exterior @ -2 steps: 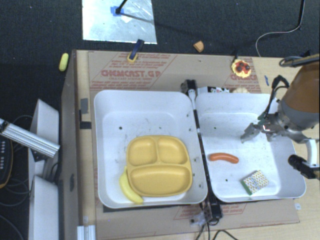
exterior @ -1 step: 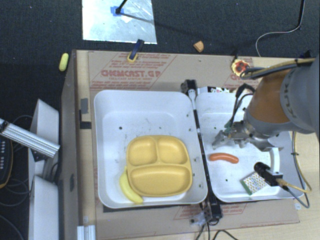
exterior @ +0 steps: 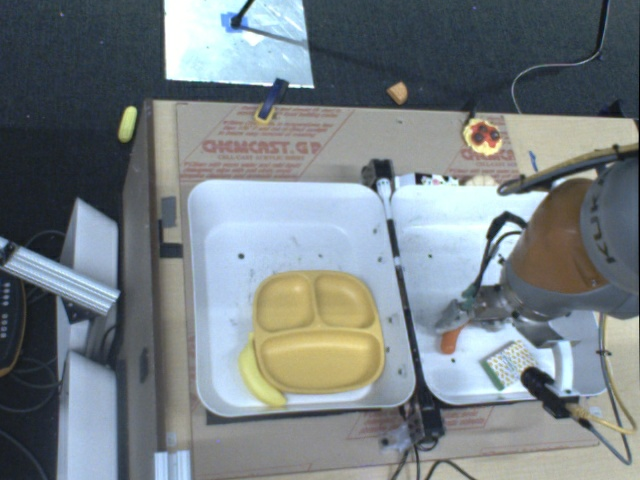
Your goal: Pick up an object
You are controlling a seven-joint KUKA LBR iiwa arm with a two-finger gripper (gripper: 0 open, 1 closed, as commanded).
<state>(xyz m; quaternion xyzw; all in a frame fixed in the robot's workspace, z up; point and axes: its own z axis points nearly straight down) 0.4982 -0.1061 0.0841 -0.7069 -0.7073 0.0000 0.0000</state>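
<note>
Lying on the floor of the right bin (exterior: 440, 238), a small orange carrot-like object (exterior: 451, 341) is seen just below the claw (exterior: 455, 317). The claw's metal tip is placed directly above the orange object, close to it, though contact cannot be confirmed. Whether the claw is released or clenched cannot be told from this angle, and nothing is seen gripped in it. A green-and-white patterned card (exterior: 507, 364) is found further right in the same bin, near the front wall, apart from the orange object. The arm (exterior: 560, 248), with its orange band, is stretched over the right side of that bin. In the left bin (exterior: 230, 218), a yellow divided plate (exterior: 318, 330) is set toward the front, and a yellow banana (exterior: 256, 378) is tucked against its front-left edge. Both bins are carried side by side on the cardboard-covered tabletop (exterior: 290, 138).
</note>
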